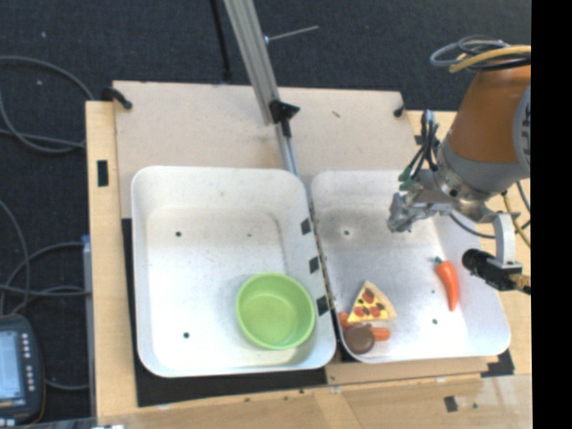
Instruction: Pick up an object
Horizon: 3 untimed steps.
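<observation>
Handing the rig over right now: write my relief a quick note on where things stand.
Gripper: over the right bin, upper part, nothing seen in it.
Right bin: carrot near the right wall; pizza slice at the front left, a brown round piece below it.
Left bin: green bowl at the front right.
Done: nothing lifted.
Left: pick one object.

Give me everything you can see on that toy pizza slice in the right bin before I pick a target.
The pizza slice is a small triangular toy, looking like plastic or rubber, with a tan crust edge, yellow cheese and red round toppings. It lies flat on the floor of the right bin, near its front left corner, tip pointing away from the front wall. Its lower edge meets a brown round piece and an orange piece; whether they overlap it is unclear. The pincer hangs farther back in the bin, apart from the slice.
</observation>
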{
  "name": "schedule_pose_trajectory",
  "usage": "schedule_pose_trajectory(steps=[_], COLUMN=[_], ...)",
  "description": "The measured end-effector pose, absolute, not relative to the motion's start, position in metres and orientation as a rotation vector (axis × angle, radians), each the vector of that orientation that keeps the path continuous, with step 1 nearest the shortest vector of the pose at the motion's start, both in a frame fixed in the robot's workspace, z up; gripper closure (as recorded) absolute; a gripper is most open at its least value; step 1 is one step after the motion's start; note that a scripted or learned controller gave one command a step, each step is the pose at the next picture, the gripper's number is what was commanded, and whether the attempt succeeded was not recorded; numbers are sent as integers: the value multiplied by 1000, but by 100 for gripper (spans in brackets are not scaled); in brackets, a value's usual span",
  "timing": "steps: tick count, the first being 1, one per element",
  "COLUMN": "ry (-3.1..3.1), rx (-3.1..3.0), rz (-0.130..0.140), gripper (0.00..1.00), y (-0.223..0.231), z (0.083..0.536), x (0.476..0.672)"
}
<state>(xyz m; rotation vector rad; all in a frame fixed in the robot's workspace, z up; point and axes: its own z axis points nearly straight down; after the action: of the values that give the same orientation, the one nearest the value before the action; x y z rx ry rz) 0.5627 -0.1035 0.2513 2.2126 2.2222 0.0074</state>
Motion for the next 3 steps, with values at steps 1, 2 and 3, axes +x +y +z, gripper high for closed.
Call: schedule_pose_trajectory(steps=[1, 2, 3], ry=[2227, 2229, 2230], rx=[2215, 2214, 2214], rz=[0, 1, 1], gripper=[100, 100, 100], y=[-55, -2, 44], z=[240, 230, 228], x=[553, 543, 538])
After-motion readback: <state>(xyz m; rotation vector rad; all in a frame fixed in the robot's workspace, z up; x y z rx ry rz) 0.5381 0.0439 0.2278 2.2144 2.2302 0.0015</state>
